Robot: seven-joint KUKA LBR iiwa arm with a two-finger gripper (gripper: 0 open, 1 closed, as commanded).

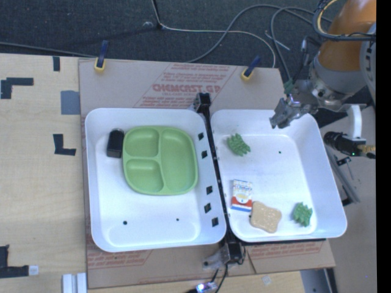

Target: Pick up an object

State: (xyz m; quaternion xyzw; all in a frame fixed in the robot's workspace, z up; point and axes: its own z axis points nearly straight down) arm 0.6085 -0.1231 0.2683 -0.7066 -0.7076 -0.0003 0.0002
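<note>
I've got the green plate (160, 160) in the left bin (98, 182), black block (115, 143) touching its left edge. Right of it: green toy (239, 144), small carton (242, 195), cracker (265, 217), another green toy (302, 213). Claw (280, 118) hangs over the right bin's (327, 182) far rim; can't tell its grip.

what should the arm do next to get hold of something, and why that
Probably swing the gripper inward and down toward the green leafy toy. The gripper sits over the far rim of the right bin with nothing seen between its fingers, and that toy looks like the nearest object, lying apart from the others with bare floor around it.
</note>
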